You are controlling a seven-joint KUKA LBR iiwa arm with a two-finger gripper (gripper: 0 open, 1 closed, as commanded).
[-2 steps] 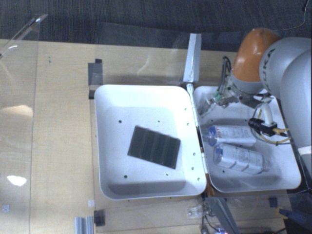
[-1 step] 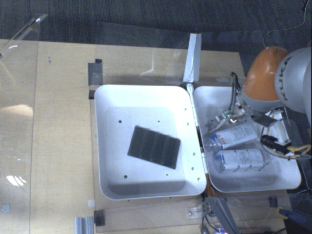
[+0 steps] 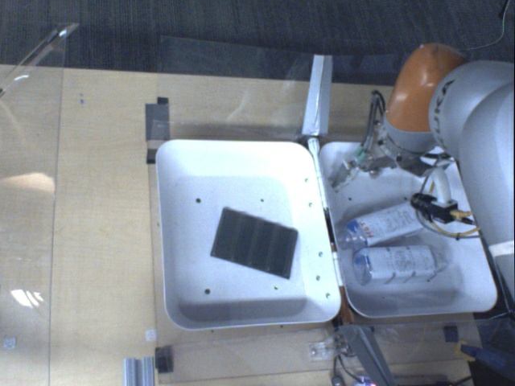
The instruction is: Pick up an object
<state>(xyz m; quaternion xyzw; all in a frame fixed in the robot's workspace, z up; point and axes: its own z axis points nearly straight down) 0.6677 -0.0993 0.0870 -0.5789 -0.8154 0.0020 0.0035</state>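
White plastic makes up the 2 shallow bins on the pale wooden bench (image 3: 80,240), set side by side with their inner rims touching. At the middle of the left white bin (image 3: 185,183) a flat dark grey rectangular pad (image 3: 254,242) with faint ribs lies turned a little off square from the bin's walls. The right white bin (image 3: 475,292) holds 2 clear plastic bottles lying on their sides, both with their blue caps pointing toward the left bin: the upper clear bottle with a white label (image 3: 386,223) lies slightly tilted, and the lower clear bottle with a pale printed label (image 3: 398,262) lies just below it, near but apart as far as can be seen. The grey arm with its orange band (image 3: 418,87) reaches in from the right over the far part of the right bin, and its two-finger gripper (image 3: 354,167) sits low near that bin's far left corner, close to the dividing rims and well above the upper bottle in the view. Nothing can be seen between its fingers, and whether they are spread or pressed together cannot be told. Black and yellow cables (image 3: 438,207) hang from the wrist over the upper bottle's end.
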